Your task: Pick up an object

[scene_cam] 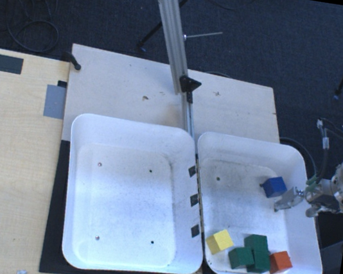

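The right bin [247,153] holds several blocks. A blue cube [274,186] lies near its right wall. Along the front sit a yellow cube [220,241], two green blocks [251,252] pressed together, and an orange cube [280,262]. My gripper [298,206] reaches in over the bin's right rim, just right of and slightly nearer than the blue cube. It is open, one finger [285,202] inside the bin and the other at the rim, with nothing between them.
The left bin [95,128] stands beside the right one, joined by a divider with black clips [193,199]. A slanted aluminium post [174,42] rises behind the bins. Cables and stands lie on the dark floor beyond.
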Available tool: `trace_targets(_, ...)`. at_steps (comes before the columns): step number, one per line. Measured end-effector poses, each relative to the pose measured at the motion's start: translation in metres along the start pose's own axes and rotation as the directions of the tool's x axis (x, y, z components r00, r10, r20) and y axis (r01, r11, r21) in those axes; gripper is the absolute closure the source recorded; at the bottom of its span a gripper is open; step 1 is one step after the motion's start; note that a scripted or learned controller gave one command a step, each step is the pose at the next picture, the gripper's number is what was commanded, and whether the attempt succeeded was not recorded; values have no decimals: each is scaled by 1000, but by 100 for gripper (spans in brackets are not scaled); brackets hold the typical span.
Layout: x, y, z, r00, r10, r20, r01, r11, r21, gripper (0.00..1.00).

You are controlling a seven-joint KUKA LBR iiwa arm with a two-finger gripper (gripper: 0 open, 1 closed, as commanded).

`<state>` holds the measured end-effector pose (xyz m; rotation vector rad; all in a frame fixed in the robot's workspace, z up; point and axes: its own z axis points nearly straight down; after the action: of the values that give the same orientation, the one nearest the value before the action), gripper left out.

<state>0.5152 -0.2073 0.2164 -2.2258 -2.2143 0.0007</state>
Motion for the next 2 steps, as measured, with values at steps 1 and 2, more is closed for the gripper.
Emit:
trace_targets(1,0,57,125,1000,-11,-1,11,1000,4,0)
trace_targets(2,6,126,125,1000,-6,1,6,1000,11,0)
